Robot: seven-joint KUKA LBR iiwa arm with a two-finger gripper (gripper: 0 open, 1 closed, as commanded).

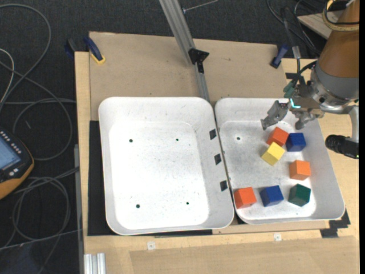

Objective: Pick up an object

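**Seven small cubes in the right bin**

Clustered in the shallow white plastic right bin [325, 207]. At the cluster's 12 o'clock: small orange cube [278, 136], tilted, with small blue cube [295, 141] just beside at 3 o'clock. Below, yellow cube [273, 153], turned diamond-wise. Further orange cube [300, 169] at 4 o'clock. Along the 6 o'clock edge, in a row: orange-red cube [245, 196], second blue cube [271, 195], dark green cube [299, 194].

The arm [341, 50] runs off the right and top edges, so its upper part is unseen. Just right of the gripper [287, 117], a dark fitting [343, 146] is cut by the right edge (what it is cannot be told). Far left, a device [11, 158] is cropped too.
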